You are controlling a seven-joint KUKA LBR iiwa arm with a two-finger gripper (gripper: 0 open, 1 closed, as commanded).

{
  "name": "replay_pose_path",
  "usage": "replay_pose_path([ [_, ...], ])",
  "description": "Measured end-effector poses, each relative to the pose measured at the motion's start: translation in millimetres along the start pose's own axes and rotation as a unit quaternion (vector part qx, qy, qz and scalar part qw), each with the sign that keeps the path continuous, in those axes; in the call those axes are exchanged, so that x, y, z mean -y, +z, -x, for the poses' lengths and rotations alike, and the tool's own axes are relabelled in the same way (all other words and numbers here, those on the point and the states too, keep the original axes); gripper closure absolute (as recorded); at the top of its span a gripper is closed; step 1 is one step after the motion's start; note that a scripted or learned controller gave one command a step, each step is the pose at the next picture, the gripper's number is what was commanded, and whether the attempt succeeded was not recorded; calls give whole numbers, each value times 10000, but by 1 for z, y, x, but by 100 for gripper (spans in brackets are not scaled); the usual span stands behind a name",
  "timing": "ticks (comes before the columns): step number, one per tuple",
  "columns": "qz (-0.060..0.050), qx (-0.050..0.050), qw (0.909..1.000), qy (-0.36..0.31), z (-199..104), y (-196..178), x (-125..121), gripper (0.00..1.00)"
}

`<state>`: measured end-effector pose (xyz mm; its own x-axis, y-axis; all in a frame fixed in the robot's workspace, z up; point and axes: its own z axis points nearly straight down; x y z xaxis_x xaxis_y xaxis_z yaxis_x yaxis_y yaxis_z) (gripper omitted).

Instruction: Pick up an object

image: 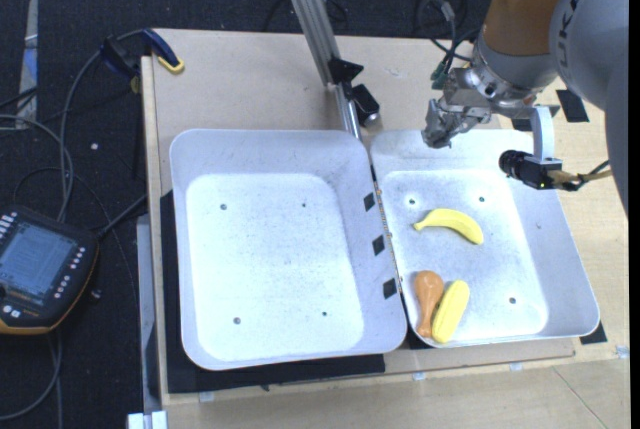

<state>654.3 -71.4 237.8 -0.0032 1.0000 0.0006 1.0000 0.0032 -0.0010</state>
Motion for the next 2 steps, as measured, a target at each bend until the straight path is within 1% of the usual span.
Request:
replay_pose_path([
  [1,2,-1,10000,-7,-56,4,20,100],
  [2,6,-2,10000,-4,-98,0,28,100],
])
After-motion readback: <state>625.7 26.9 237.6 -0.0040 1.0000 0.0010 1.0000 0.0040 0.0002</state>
